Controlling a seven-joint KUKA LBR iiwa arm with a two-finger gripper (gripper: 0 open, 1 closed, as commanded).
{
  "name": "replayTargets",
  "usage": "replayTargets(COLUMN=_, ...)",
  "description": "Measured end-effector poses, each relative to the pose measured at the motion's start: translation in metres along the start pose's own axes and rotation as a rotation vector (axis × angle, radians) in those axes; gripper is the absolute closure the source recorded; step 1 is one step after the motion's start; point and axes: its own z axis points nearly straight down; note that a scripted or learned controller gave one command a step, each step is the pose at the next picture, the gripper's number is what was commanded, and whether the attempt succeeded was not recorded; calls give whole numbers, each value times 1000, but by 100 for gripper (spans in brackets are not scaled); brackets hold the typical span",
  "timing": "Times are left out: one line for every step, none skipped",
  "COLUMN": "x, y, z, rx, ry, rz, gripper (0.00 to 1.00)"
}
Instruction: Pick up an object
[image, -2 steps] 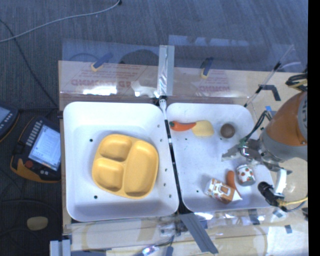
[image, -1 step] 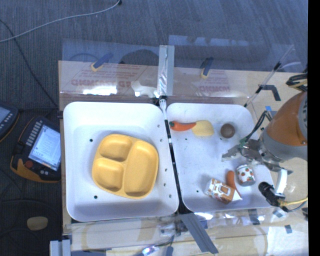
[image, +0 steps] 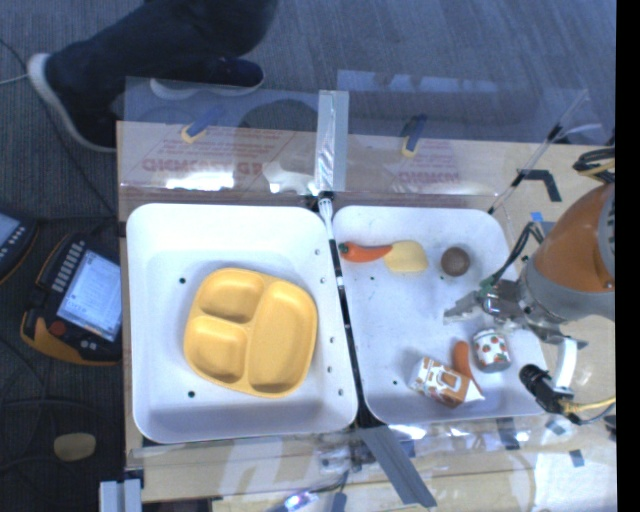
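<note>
On the counter (image: 230, 170) sit two white bins side by side. The left bin (image: 150, 300) holds a yellow divided plate (image: 251, 329), lying flat near its middle. The right bin (image: 400, 330) holds the small things: an orange carrot (image: 364, 252) near its far-left corner, touching a pale yellow piece (image: 407, 257) just beside it; a brown ball (image: 455, 261) a little further right, apart from both; a small printed carton (image: 441, 382) tilted near the front wall; a short orange-red piece (image: 461, 356) just behind the carton; and a round white-and-red item (image: 491, 349) just beside that. The arm (image: 575, 255) reaches in from the right, orange band above the wrist, and the gripper (image: 480, 305) hangs over the right side of the right bin, between the ball and the white-and-red item. Whether the jaws are open or closed cannot be told, and nothing shows between them.
</note>
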Motion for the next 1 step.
replayTargets(x=1, y=-1, z=0, rx=-2, ry=-3, rz=-4, gripper=0)
